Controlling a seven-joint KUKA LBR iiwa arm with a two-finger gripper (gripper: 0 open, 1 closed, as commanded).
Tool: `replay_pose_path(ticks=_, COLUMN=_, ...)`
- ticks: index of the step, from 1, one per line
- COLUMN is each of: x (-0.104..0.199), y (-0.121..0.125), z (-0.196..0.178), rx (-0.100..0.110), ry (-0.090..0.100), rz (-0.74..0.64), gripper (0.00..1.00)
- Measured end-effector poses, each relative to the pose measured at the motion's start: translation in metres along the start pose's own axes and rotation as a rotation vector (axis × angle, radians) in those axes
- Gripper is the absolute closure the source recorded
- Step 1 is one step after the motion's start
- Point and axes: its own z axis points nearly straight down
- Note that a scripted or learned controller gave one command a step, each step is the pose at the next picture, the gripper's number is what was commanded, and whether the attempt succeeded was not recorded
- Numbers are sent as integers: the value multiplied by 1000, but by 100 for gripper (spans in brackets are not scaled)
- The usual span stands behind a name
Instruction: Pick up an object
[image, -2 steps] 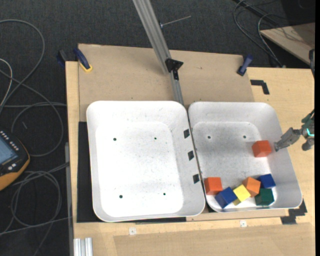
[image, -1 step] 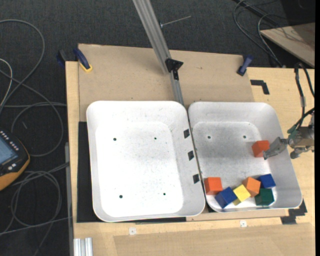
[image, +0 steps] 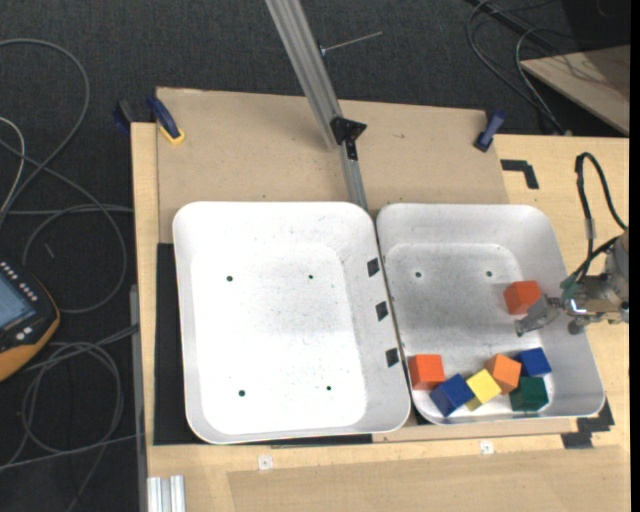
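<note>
While the grey metal two-finger gripper (image: 545, 315) reaches in over the right rim of the right shallow white plastic bin (image: 450, 235), I cannot tell if it is released or clenched. Just beside its tip, up and to the left, an orange cube (image: 521, 296) lies alone on the bin floor. Near the front wall of this bin lie a second orange cube (image: 427, 369), a dark blue cube (image: 452, 393), a yellow cube (image: 483, 385), a third orange cube (image: 506, 370), a blue cube (image: 534, 361) and a dark green cube (image: 528, 395), close together. The left shallow white plastic bin (image: 200, 235) stands beside it.

No legible text, labels or numbers.
</note>
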Motion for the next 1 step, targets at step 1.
replay_pose_path(ticks=1, x=11, y=0, z=49, rx=0, ry=1, rz=-2, gripper=0)
